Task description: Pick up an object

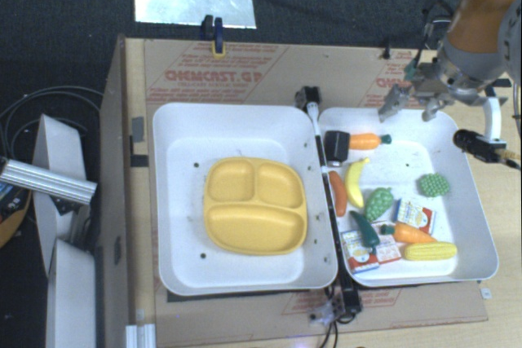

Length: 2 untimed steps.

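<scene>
My gripper [411,107] hangs over the back rim of the right bin [475,200], its two fingers spread open with nothing between them. Just below and left of it lie an orange carrot [364,141] and a black block [336,145]. Further toward the front are a yellow banana [356,182], a red sausage [337,192], a green leafy piece [378,202], a green knobbly ball [434,185], a small printed box [414,216], a second carrot [412,234] and a corn cob [430,251].
The left bin [183,143] holds a yellow divided plate [254,204]. A dark green cucumber [364,228] and small red-and-white packets [360,251] sit at the right bin's front left. A black clip [310,99] stands where the bins meet.
</scene>
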Each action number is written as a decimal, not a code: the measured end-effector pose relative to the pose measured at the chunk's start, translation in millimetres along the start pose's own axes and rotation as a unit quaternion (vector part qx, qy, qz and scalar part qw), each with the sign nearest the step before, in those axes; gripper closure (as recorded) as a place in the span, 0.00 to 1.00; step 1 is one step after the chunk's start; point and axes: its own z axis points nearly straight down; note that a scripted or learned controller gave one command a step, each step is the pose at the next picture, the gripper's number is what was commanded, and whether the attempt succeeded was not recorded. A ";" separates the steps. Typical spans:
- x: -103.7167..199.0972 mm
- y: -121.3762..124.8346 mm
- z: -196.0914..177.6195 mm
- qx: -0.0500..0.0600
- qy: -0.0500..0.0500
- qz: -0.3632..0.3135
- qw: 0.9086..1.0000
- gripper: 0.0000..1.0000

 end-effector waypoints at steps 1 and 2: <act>17.3 -79.8 108.0 0.003 0.000 0.001 1.000 0.00; 28.3 -5.6 141.5 0.007 -0.004 0.001 1.000 0.00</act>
